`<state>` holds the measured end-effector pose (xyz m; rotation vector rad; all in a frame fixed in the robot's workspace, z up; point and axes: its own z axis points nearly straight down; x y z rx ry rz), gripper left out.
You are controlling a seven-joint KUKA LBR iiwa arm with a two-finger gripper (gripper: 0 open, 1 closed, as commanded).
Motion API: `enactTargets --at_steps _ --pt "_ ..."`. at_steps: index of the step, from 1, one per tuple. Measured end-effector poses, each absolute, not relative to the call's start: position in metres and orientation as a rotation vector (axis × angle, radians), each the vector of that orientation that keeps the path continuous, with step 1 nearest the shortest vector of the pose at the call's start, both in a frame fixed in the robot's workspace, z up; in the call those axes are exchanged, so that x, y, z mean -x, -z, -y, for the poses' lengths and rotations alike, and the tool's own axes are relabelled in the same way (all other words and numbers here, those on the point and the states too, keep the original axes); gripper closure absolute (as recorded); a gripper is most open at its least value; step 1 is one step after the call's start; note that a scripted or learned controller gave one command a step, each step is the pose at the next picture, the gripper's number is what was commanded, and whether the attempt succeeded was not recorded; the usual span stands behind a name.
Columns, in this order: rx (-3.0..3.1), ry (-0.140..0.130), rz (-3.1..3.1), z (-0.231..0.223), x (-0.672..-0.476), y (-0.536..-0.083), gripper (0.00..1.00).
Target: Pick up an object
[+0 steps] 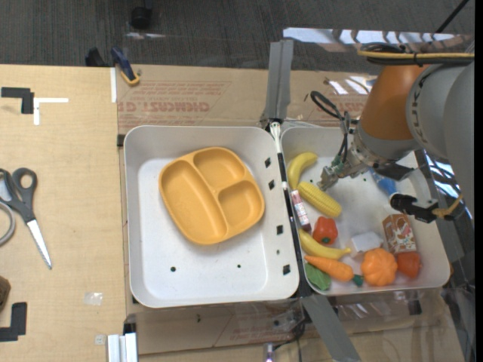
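Camera view, looking down at a slant on the table (60, 225): the grey arm reaches in from the right, and its gripper (330, 174) sits low in the right bin (441, 266), right at the upper end of the yellow banana (320, 200) lying across the bin floor. Whether it is released or clenched I cannot tell from here; the tips are too small and dark against the bin. Nothing visibly sits between them, so no claim of a hold.

The pickable things are all in that right bin: a second, curved banana (299, 167) just beside the gripper near the divider, a red pepper (324, 230), a carrot (332, 267), an orange pumpkin (379, 267), a small carton (399, 234) and a white block (365, 241). The left bin (136, 277) carries just the yellow divided plate (212, 194) (not what the gripper is going for, by my reading).

Risks from here? The two bananas lie close together, so a closing grip could land between them, nudge one aside and come up with nothing. A banana is smooth and rounded, and caught at its very end it may swivel or slip out on the lift. The divider wall is near too, and a sideways drift could clip it.
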<state>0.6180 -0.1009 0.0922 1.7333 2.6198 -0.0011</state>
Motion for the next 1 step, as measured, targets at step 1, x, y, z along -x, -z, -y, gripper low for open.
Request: enactTargets --at_steps 1 --pt "-2.139 0.0 -2.296 0.1184 -0.6327 -0.0933 1.0"
